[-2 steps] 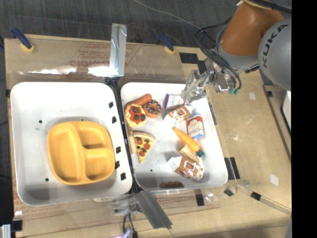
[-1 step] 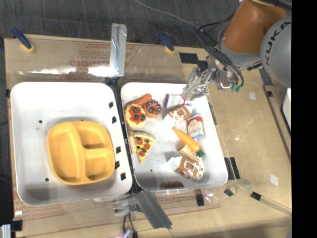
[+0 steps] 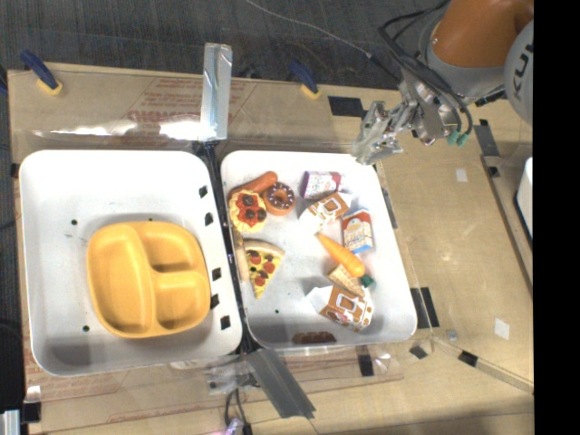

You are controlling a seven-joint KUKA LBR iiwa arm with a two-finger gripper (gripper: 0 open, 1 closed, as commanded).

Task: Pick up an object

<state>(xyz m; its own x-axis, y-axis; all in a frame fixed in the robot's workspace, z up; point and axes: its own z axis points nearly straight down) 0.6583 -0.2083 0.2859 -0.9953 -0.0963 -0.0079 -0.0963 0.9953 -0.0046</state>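
— Yellow, that tray (image 3: 147,279) in the left bin (image 3: 54,179). It has several compartments and sits a little toward the near side.

— And the right bin (image 3: 299,320)?

— Toy food, a whole scatter of it. At the far left there's a small round pizza (image 3: 247,209), with a sausage (image 3: 260,183) just behind it and a chocolate doughnut (image 3: 279,197) touching its right side. A pizza slice (image 3: 262,265) lies nearer us, point toward the near edge. Further right, a purple packet (image 3: 320,184) near the far wall, then a small box (image 3: 327,208) next to it, and a carton (image 3: 358,233) with red on it. A carrot (image 3: 342,255) lies at a slant below those, and a waffle-like piece (image 3: 347,304) sits in the near right corner.

— Where's the arm?

— Coming in from the right, orange band up top. The gripper (image 3: 373,141) hangs over the far right corner of the right bin, just at the rim, well apart from the food.

— Holding anything?

— Nothing between the fingers that I can see. Whether they're spread or closed, I can't tell from here; it's a tangle of metal and cable.
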